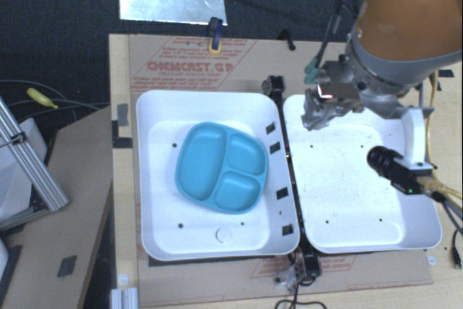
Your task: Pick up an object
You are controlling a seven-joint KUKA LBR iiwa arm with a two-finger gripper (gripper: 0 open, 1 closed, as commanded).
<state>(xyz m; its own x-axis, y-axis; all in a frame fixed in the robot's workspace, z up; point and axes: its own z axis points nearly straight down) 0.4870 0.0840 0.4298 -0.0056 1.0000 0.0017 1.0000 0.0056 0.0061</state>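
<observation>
Camera view, one entry per item. Left bin (155,155): shallow, white, set on a printed cardboard sheet (188,61). Plate (221,166): blue, divided into three compartments, lying flat and face up at the centre of the left bin, turned a little askew, with its rim clear of every wall. It is the only loose thing I can make out in either bin, so it is judged to be the task's object, and the free rim gives access all round. Right bin (347,221): same pattern, touching the left bin along the centre seam. Arm (412,3): orange band over grey, entering from 3 o'clock, cut off by the frame at 12 and 3 o'clock. Its bulk hides the right bin's 1 o'clock corner. Gripper (316,116): pointed down over the right bin's 11 o'clock corner, just beside the seam and apart from the plate, with nothing visibly in it. It is dark and blurred at the tip, so whether it is released or clenched cannot be told, nor whether it touches the bin floor. A pick would, by this judgement, mean moving toward 8 o'clock across the seam.
</observation>
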